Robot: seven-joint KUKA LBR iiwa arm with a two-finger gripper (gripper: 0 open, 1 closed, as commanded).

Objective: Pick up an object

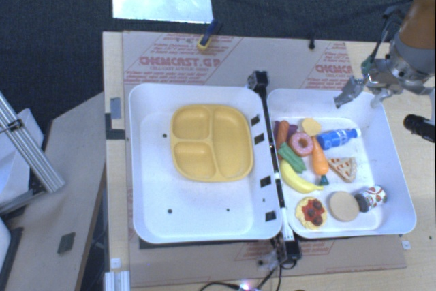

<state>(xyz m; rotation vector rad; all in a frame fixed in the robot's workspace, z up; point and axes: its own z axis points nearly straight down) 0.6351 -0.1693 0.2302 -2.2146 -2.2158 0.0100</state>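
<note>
The right bin (392, 167) holds several toy foods: a blue bottle (336, 138), a pink donut (300, 144), an orange carrot (319, 157), a banana (297, 178), a pizza slice (343, 168), a small round pizza (312, 212), a tan cookie (344, 206) and a yellow disc (311, 127). My gripper (360, 90) hangs above the bin's far edge, up and right of the blue bottle. Its two fingers stand apart with nothing between them.
The left bin (146, 146) holds a yellow divided plate (210, 142). Black clips (262, 140) line the seam between the bins. A cardboard sheet (180, 59) lies under both. A metal frame (27, 153) stands at the far left.
</note>
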